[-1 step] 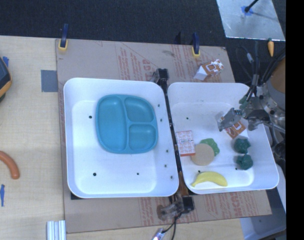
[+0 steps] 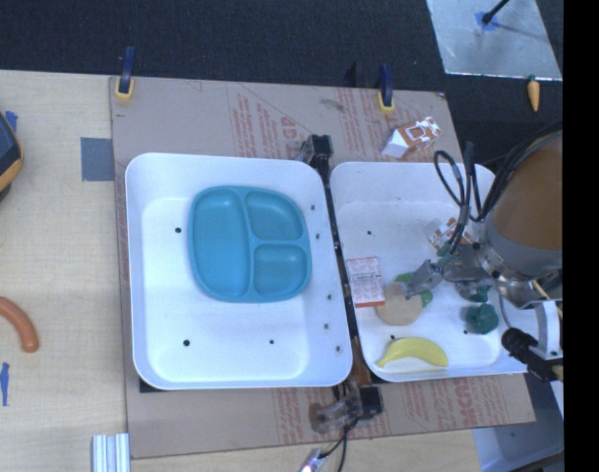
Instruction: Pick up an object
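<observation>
A wooden bench holds brown cardboard with two white bins on it, and dark floor fills the top of the frame. The left bin has a blue plate. In the right bin, the claw sits low at the right. One cannot tell how it is set. A tan round thing lies just below it, and a banana sits lower down.

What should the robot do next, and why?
Probably lower the pincer a little onto the tan round thing. It sits just above that thing in the right bin, with nothing seen between its tips, and the banana lies farther off.
</observation>
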`<state>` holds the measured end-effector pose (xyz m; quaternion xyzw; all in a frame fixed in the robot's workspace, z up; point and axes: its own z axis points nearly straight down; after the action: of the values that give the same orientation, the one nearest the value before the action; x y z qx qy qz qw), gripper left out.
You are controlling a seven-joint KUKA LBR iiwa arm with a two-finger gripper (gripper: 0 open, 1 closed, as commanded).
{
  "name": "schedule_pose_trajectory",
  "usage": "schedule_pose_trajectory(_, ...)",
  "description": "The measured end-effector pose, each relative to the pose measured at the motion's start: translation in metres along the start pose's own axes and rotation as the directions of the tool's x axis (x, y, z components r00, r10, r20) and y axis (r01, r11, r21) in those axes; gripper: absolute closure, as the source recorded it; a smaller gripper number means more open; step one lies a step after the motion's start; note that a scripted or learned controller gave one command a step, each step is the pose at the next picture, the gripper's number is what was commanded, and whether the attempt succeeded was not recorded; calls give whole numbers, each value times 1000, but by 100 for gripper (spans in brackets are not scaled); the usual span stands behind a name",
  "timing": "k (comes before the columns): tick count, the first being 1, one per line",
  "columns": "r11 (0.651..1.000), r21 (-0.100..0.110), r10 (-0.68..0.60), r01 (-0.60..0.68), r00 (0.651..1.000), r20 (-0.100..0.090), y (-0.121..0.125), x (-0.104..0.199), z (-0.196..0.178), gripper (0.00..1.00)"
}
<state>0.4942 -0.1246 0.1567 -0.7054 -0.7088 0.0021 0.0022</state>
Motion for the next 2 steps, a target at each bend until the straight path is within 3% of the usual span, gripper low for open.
schedule_pose_trajectory(1,1000,-3,0,0,1000,2,65,13,65,0)
schedule_pose_trajectory(2,1000,-6,2,-2,1000,2,71,-38,-20,0)
